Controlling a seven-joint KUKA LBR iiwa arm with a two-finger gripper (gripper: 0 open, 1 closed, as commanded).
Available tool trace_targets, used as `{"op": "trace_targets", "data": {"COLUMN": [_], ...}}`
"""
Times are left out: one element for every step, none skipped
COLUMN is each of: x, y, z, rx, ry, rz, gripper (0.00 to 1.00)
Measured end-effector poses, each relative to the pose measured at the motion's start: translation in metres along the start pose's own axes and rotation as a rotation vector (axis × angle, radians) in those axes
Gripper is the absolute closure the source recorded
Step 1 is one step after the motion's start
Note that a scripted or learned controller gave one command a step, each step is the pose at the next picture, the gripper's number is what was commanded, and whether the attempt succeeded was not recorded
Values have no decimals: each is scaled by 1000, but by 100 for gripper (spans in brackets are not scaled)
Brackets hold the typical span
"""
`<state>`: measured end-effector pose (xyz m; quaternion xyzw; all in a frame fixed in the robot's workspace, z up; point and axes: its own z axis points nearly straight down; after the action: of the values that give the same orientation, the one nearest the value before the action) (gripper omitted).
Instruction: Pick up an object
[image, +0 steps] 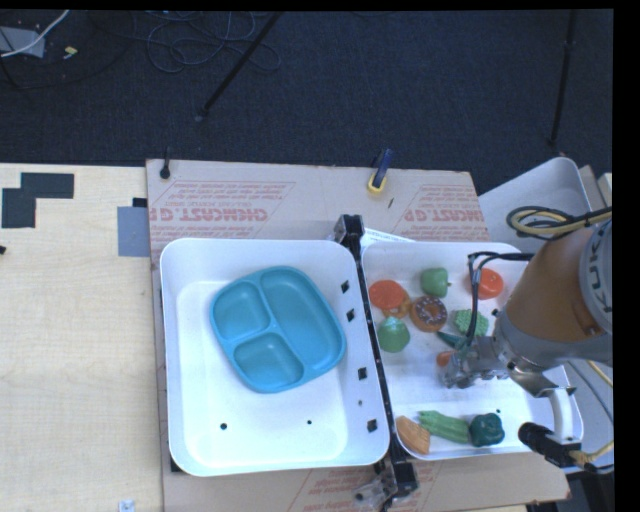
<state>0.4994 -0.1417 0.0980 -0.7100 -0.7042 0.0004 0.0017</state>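
The right bin (400, 400) holds several toy foods: an orange-red round piece (388, 295), a green apple-like piece (434, 280), a brown donut (429, 313), a green ball (393, 335), an orange piece (487, 284), a light green piece (468, 322). Along its near edge lie a green bean pod (446, 426), a dark green piece (487, 430) and an orange slice (412, 436). My gripper (459, 372) reaches down into the middle of this bin, beside a small orange bit (445, 357). The arm hides its fingertips.
The left bin (190, 420) bears a blue three-compartment plate (276, 327). A black divider (362, 330) runs between the bins. Cardboard lies under both. A blue and yellow clamp (379, 172) sits at the far edge.
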Motion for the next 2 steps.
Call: {"op": "trace_targets", "data": {"x": [-3, 1], "y": [4, -3], "z": [-62, -111], "rx": [-6, -5], "ry": [-2, -2], "rz": [-9, -9], "gripper": [100, 100]}}
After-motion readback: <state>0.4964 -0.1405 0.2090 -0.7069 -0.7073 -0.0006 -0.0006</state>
